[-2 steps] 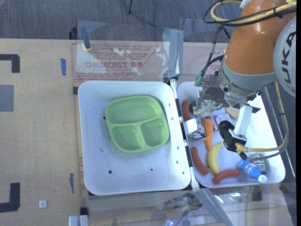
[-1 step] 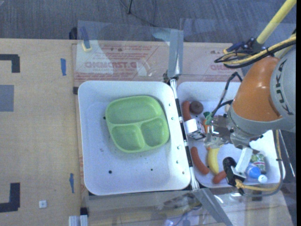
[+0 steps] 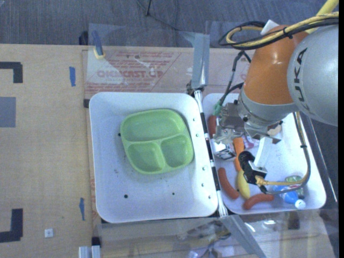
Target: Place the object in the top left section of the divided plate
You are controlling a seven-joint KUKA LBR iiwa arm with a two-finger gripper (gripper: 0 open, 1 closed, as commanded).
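**Gripper low over the right bin**

My gripper (image 3: 226,144) hangs down in the right shallow white bin (image 3: 314,190), and I cannot tell whether it is wide or narrow. Just beside it lie an orange carrot-shaped toy (image 3: 238,145) and a short red sausage toy (image 3: 212,124). Nearer the bin's front lie a yellow banana toy (image 3: 243,187) and a curved red sausage toy (image 3: 258,200). The green divided plastic plate (image 3: 156,140) sits in the left white bin (image 3: 107,187), well apart.
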